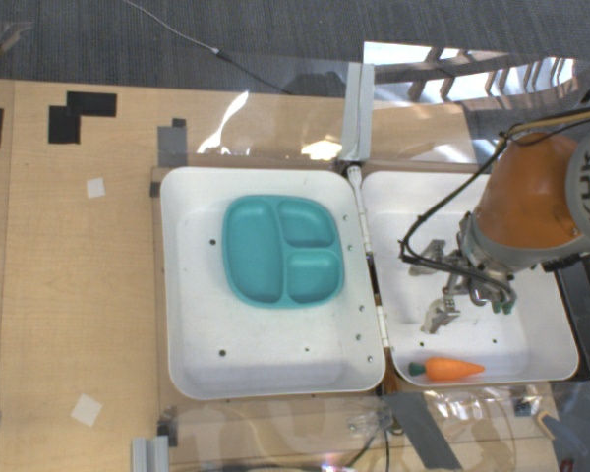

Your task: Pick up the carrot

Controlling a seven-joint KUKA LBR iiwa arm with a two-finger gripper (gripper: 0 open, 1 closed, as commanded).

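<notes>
carrot [453,369] near front of right bin [541,367] | claw [442,315] above it, grip state unclear

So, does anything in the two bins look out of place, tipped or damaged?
Nothing stands out. The carrot lies whole on its side at the near edge of the right bin, and the teal plate sits flat in the left bin. The pincer hangs above the carrot.

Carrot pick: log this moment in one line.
carrot: right bin, near edge, untouched | gripper: above carrot, not holding | plate: left bin
</notes>
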